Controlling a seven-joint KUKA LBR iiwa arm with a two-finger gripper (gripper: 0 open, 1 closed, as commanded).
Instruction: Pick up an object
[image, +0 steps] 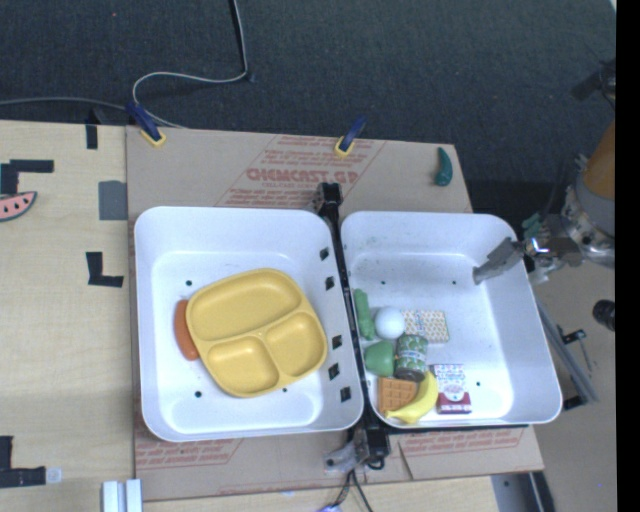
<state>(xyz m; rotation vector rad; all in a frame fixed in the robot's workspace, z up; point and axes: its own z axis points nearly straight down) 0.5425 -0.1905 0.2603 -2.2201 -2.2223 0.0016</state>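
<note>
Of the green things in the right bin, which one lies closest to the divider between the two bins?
The long green piece, lying right along the divider. The rounder green item sits lower and further in, beside the dark can.

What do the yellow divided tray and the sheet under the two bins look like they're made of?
The yellow tray looks like molded plastic: uniform color, smooth rounded compartments, a faint sheen. The sheet under the bins looks like matte cardboard: flat brown with red printed lettering.
</note>
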